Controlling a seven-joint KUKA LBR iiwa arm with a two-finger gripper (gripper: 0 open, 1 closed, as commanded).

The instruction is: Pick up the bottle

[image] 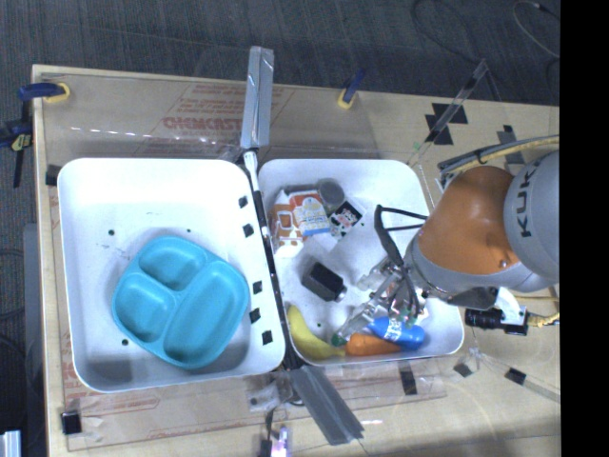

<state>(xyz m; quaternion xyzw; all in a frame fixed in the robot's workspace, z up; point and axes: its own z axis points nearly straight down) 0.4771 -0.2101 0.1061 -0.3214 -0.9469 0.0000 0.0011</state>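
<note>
- Reaching into the lower right of the frame, the arm has its pincer low in the right bin, just above the bottle.
- Bottle (blue, lying on its side) sits against the bin's near wall, lower right, touching or nearly touching the carrot and close to the banana.
- Pincer state: cannot tell. Metal linkage and cables blur together at that spot; nothing is visibly clamped, so I will not call it a grasp.
- Risk one: crowding. With the carrot pressed alongside, a closing pincer could catch both items, or nudge the bottle so that it rolls away along the wall.
- Risk two: the wall itself. The bottle lies so near the rim that one side of the pincer may land on the bin's edge instead of beside the bottle.
- Risk three: a rounded, smooth-looking body lying flat would likely squirt out sideways if pinched off-centre (judgement, not seen).
- Risk four: the black block and loose clutter nearby could snag the wrist on the way up.
- Left bin holds only the blue divided tray, well apart; no hazard there.
</note>
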